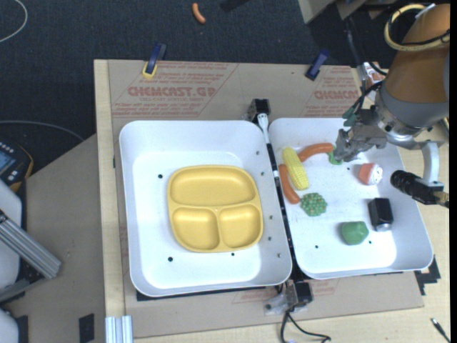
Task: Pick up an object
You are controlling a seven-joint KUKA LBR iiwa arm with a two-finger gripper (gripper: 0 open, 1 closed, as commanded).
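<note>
My gripper [343,151] hangs low over the far middle of the right bin [407,252], right at the green-tipped end of an orange carrot [315,150]. Whether anything sits between its parts is hidden by the wrist. Just left of it lie a yellow corn cob [294,168] and an orange sausage-shaped piece [288,186]. A green broccoli floret [313,204] rests near the bin's middle. A green rounded piece [353,232], a black block [380,213] and a red-and-white piece [368,174] lie to the right.
The left bin [143,249] holds a yellow divided plate [213,207]. Clips sit at the board's far edge, blue-yellow [152,61] and blue [316,66]. A black clamp [259,109] joins the bins at the far end. A black cylinder [410,184] juts out beside the arm.
</note>
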